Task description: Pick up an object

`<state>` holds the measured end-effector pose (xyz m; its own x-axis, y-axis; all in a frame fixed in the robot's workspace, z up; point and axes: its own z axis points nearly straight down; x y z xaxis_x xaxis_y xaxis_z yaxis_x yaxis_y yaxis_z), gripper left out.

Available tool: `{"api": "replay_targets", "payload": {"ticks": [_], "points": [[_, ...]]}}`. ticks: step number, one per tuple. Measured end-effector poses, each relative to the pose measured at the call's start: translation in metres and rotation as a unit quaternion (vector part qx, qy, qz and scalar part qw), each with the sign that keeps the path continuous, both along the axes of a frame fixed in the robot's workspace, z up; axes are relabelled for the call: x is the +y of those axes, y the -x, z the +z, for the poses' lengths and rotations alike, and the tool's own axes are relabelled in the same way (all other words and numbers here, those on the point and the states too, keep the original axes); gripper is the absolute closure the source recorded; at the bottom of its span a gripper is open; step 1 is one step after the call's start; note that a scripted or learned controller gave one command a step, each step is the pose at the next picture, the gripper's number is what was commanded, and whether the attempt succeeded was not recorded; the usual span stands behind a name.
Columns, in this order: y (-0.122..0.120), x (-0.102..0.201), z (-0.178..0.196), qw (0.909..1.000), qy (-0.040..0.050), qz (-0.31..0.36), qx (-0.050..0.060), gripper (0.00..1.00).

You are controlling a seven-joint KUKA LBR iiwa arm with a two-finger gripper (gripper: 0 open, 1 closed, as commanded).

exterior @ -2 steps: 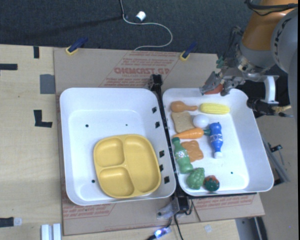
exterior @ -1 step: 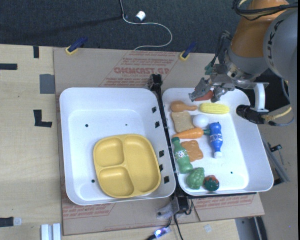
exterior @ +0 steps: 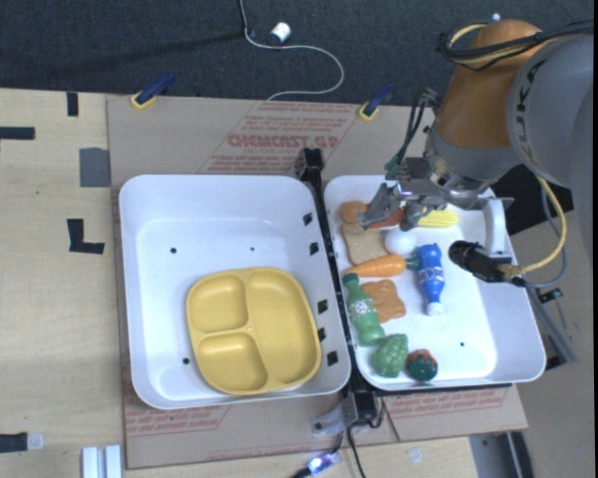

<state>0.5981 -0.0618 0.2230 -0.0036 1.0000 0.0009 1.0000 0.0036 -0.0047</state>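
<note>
My gripper [exterior: 397,209] hangs low over the back left part of the right bin [exterior: 498,352], just above a white egg-like ball [exterior: 402,240] and a tan bread slice [exterior: 359,240]. A small orange piece [exterior: 353,211] lies to its left and a yellow corn cob [exterior: 438,221] to its right. In front of these lie a carrot [exterior: 379,265], a blue bottle [exterior: 431,275], a toast slice [exterior: 384,297] and a green bottle [exterior: 362,312]. A green broccoli-like piece [exterior: 389,354] and a red and green fruit [exterior: 421,366] sit at the front edge.
The left bin [exterior: 159,227] holds a yellow divided plate [exterior: 251,329]. A black divider [exterior: 324,252] runs between the bins. The arm's grey and orange body [exterior: 498,88] looms over the right bin's back right, with cables [exterior: 483,259] trailing beside it.
</note>
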Motion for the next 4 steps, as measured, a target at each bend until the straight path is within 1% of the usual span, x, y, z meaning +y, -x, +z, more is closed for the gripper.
{"api": "replay_targets", "payload": {"ticks": [1, 2, 3, 4], "points": [[0.002, 0.036, 0.004, 1.0000, -0.0003, 0.001, -0.001, 1.00], [0.010, 0.033, 0.007, 1.0000, 0.0001, -0.001, -0.001, 1.00], [0.004, 0.022, -0.009, 1.0000, 0.0012, -0.002, 0.000, 1.00], [0.015, 0.025, 0.008, 1.0000, 0.0001, -0.001, -0.002, 1.00]]}}
